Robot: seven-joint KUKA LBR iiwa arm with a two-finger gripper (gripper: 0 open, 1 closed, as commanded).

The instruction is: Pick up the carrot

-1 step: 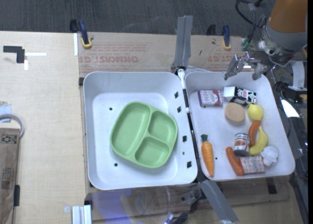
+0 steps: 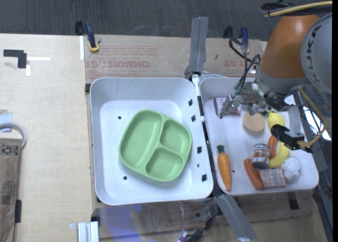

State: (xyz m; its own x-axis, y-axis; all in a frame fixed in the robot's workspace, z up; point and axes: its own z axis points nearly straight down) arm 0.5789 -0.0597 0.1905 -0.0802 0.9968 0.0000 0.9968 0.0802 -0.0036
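Observation:
The carrot [image 2: 224, 170] is orange with a small green top. It lies lengthwise in the right bin [image 2: 309, 180], close to that bin's left wall and near the front. My gripper [image 2: 230, 106] hangs over the back left part of the same bin, above a pink and white packet [image 2: 221, 103]. It is well behind the carrot and apart from it. The arm's grey and orange wrist hides the bin's back right corner.
Near the carrot lie a red sausage [image 2: 253, 174], a small can [image 2: 260, 152], a banana [image 2: 279, 136], a tan round disc [image 2: 253, 123], a white lump [image 2: 292, 167] and a wrapped packet [image 2: 273, 178]. A green divided plate [image 2: 156, 145] sits in the left bin [image 2: 105, 130].

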